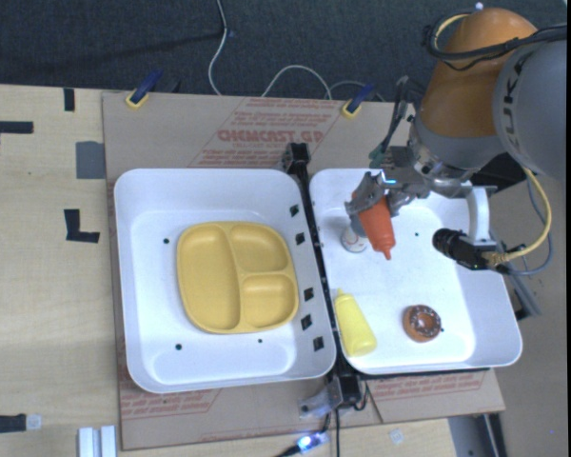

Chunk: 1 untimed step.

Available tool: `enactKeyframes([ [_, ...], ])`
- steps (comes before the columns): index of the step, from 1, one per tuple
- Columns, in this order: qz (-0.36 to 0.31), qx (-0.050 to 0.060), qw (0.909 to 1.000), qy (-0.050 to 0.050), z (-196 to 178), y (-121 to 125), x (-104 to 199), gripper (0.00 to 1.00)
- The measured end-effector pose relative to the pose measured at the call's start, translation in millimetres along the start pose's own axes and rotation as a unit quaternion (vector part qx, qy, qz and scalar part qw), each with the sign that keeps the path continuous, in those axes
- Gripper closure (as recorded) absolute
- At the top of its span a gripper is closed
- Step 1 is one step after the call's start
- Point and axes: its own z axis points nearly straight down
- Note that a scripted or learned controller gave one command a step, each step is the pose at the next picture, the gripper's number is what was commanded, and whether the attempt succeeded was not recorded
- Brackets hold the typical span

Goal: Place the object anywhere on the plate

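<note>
A yellow plate [236,276] with three compartments lies in the left white bin [143,198]. Over the upper left part of the right bin [485,336], my gripper [373,201] is shut on a red-orange bottle [379,228]. The bottle's wide end sits between the grey fingers [363,195] and its narrow tip points down toward the bin floor. I cannot tell whether the tip touches the floor. The bottle is to the right of the plate, across the divider between the bins.
A yellow bottle [354,324] lies at the right bin's front left. A brown doughnut [422,323] sits to its right. A small pale round thing [354,243] rests just left of the red bottle. Black clips [306,246] line the divider.
</note>
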Motion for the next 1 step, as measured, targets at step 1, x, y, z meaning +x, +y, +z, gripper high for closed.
enactKeyframes([
  [1,0.0,0.001,1.0,-0.001,18.6,-10.3,49.2,1.0],
])
